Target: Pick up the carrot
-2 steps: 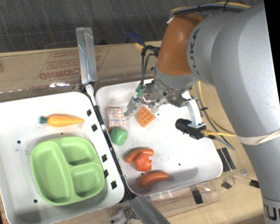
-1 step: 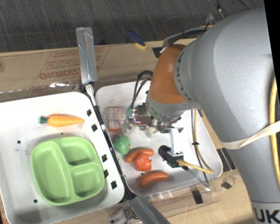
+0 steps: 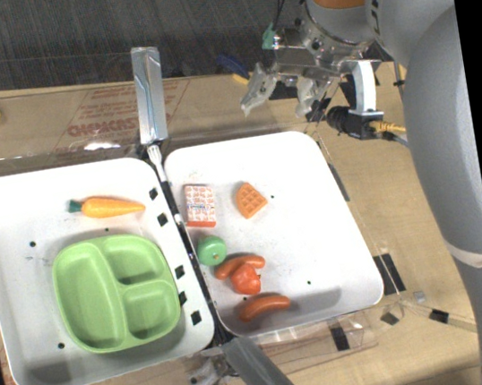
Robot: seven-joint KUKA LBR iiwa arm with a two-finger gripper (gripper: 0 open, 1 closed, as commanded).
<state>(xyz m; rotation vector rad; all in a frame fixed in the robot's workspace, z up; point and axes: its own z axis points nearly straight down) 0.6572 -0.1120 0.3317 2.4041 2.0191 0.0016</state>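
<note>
The carrot (image 3: 109, 205), orange with a dark green stem end at its left, lies flat in the left bin (image 3: 7, 201) just behind the green tray. My gripper (image 3: 282, 92) hangs high over the far edge of the right bin (image 3: 336, 217), well to the right of the carrot. Its fingers (image 3: 254, 94) are spread apart with nothing between them.
A green three-compartment tray (image 3: 116, 290) fills the front of the left bin. The right bin holds a small printed box (image 3: 198, 205), a waffle piece (image 3: 250, 199), a green ball (image 3: 212, 252), a red pepper-like toy (image 3: 243, 273) and a sausage (image 3: 262, 305). A metal divider (image 3: 149, 93) stands between the bins.
</note>
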